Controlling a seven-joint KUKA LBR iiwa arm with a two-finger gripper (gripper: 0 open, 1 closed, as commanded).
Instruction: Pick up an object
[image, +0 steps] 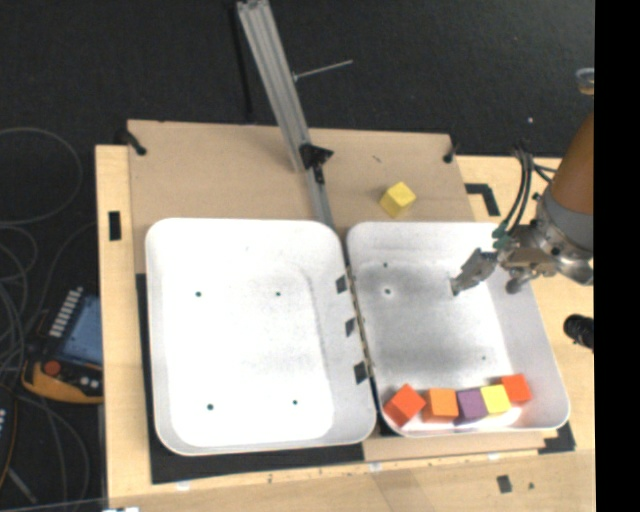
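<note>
I am reaching in from the right with my grey arm, its orange band (578, 160) showing above the wrist, and my two-finger gripper (488, 272) is hanging over the upper right part of the shallow white right-hand bin (420, 330). Its dark fingers (467, 273) are standing apart with nothing between them, so I am gripping no object. The things I could pick up are lying well away from my fingers, in a row along the near edge of that bin: an orange-red foam cube (405, 404), a lighter orange cube (442, 402) touching it, a purple cube (470, 404), a yellow cube (496, 399) and another orange-red cube (516, 388) at the right end. One more small yellow cube (397, 198) is sitting outside the bins on the tan board (250, 170) behind them. The shallow white left-hand bin (250, 330) is lying just beside the right one.
</note>
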